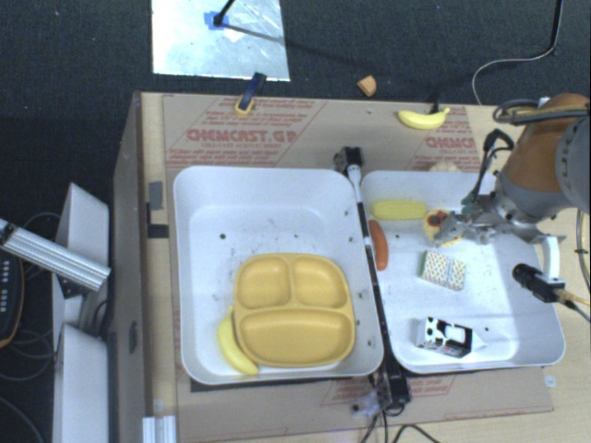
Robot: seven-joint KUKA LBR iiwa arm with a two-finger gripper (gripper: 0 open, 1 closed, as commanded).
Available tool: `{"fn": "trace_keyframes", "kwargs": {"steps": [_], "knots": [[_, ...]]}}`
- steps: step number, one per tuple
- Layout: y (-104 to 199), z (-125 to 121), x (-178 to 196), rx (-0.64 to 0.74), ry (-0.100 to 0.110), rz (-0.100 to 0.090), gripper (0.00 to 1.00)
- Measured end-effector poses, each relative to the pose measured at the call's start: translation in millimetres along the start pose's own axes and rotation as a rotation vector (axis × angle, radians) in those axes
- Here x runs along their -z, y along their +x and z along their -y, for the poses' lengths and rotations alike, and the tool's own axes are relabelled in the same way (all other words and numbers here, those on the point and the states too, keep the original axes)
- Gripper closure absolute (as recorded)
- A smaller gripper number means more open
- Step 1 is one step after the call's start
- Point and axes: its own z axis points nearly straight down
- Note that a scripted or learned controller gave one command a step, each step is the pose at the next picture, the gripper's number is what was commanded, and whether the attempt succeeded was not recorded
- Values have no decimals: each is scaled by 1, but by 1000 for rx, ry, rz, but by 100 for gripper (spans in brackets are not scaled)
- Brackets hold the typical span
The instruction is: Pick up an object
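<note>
Yellow plate (294, 307), the biggest object I see, lies in the left bin (212, 201) with a banana (235, 347) against its near-left edge. In the right bin (540, 335) the claw (459, 221) hangs low at the far side, right at a small red-and-yellow toy (436, 221); I cannot tell whether it is open, closed or holding anything. A yellow block (399, 209) lies just left of that toy, an orange sausage (378, 245) by the divider, a patterned packet (443, 269) mid-bin, and a black-and-white piece (448, 337) nearest me.

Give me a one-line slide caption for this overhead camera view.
KUKA arm's gripper reaches into the right bin near a yellow block; a yellow divided plate fills the left bin.
</note>
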Motion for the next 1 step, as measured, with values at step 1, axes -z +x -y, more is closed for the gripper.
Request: {"fn": "trace_keyframes", "kwargs": {"steps": [1], "knots": [[54,-38,1,4,-1,-1,0]]}}
